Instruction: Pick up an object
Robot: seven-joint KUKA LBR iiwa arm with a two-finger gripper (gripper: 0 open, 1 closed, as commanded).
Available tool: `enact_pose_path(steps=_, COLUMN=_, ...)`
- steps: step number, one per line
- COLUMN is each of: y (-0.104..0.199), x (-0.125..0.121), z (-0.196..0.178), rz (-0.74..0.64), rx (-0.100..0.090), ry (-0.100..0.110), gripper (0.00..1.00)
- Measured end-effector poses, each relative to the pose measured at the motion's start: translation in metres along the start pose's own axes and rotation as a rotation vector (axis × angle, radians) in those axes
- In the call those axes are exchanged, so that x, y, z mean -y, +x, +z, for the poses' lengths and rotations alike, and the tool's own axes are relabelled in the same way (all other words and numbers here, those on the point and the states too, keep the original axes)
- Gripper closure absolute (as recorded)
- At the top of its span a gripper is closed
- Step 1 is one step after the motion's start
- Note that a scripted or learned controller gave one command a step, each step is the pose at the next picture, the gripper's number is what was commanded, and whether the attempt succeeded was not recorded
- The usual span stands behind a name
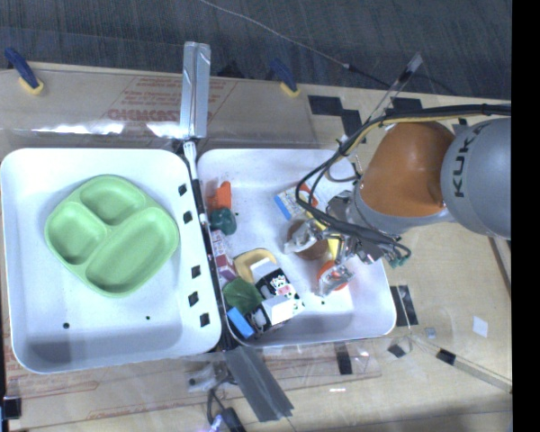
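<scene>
The right bin (378, 318) holds a jumble of small objects. Among them are an orange piece (223, 193), a teal piece (221, 220), a yellow and white item (256, 264), a dark green lump (240, 292) and a white box with black print (280, 297). A blue item (239, 323) lies at the front rim. My gripper (340, 248) hangs low over the bin's right half, under the orange wrist band (405, 171). A brown object (301, 236) sits just left of it. An orange and white object (334, 280) lies just below it. A blue and white packet (286, 207) lies behind the brown object.
The left bin (36, 331) carries a green divided plate (113, 232). A black-marked divider (198, 241) separates the two bins. Cables (342, 156) loop from the wrist over the right bin's back part. A metal bar (195, 88) stands behind the bins.
</scene>
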State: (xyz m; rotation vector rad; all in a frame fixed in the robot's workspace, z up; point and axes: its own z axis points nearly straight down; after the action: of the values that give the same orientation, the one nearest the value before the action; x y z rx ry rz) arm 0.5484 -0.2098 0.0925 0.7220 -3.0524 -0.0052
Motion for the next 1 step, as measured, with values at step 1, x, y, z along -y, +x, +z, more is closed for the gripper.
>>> enact_pose_path(steps=1, y=-0.0025, x=-0.0010, z=-0.0110, rz=-0.006, rx=0.002, ry=0.001, gripper=1.00)
